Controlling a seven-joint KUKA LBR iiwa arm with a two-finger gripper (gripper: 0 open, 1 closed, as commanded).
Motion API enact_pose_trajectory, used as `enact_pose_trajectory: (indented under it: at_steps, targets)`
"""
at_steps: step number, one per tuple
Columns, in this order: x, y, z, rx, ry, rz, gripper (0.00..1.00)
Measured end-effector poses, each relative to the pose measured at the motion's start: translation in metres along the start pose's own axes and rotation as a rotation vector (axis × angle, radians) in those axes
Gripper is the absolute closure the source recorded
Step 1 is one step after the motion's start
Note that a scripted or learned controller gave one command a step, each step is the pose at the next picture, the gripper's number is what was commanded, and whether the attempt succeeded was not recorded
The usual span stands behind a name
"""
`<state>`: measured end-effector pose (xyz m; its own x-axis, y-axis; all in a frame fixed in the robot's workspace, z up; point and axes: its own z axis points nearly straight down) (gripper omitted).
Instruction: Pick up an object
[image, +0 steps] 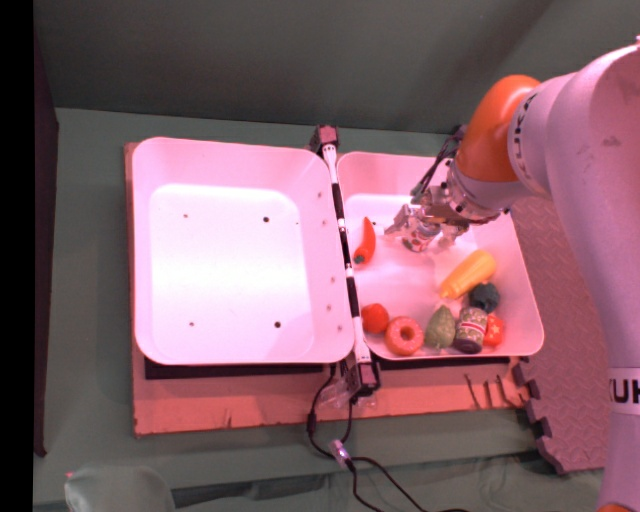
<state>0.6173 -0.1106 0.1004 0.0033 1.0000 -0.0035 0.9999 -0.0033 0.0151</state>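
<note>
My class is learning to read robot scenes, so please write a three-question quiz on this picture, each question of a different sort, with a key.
1. True or false: the red pepper lies in the left bin.
2. Multiple choice: which thing lies nearest the gripper? A) doughnut B) carrot C) tomato
3. Fill in: the doughnut lies between the tomato and the green ____.

Key
1. False. It lies in the right bin, by the divider.
2. B.
3. Cone.
</note>
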Motion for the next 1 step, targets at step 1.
enact_pose_trajectory:
  at_steps: [1]
  targets:
    - [-0.0015, 0.003, -0.0143, -0.012, -0.003, 0.003, 1.0]
